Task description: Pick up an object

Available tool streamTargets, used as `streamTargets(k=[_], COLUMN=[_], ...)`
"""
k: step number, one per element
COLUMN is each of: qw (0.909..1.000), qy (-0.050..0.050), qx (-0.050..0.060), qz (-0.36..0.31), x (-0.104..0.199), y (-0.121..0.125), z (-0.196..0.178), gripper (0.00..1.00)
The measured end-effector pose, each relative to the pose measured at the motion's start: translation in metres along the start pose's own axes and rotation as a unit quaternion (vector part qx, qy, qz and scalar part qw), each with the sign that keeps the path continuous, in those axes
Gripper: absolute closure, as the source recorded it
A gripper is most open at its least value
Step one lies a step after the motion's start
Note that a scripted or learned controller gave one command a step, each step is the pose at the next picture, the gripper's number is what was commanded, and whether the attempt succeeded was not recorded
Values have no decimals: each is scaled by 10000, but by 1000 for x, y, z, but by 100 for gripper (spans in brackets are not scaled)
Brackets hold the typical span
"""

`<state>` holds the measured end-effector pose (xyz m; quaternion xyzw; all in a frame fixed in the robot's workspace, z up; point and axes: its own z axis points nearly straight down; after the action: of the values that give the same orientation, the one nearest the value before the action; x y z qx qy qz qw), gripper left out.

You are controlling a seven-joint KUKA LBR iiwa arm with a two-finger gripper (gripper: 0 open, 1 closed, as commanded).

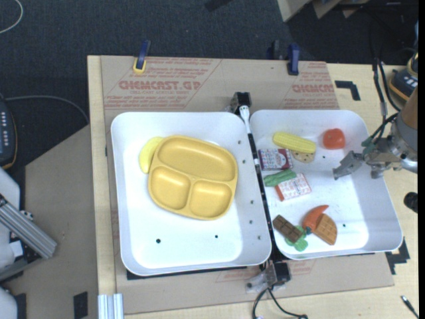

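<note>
Notice your hand [364, 165] hovering open and empty over the right white plastic bin [378, 234]; the round red toy tomato [334, 138] lies just beyond its fingers, loose for an easy grab

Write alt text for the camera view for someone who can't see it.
A grey robot arm's tool hangs over the right white bin of small toy foods; the left white bin holds a yellow plastic divided tray.
</note>
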<state>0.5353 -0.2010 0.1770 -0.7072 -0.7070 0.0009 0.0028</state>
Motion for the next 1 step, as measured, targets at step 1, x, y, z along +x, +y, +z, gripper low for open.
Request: streamTargets(k=[1], qw=[10000], qy=[-1], qx=[1], qz=[5], x=[-10], y=[0], z=[56], gripper=[0])
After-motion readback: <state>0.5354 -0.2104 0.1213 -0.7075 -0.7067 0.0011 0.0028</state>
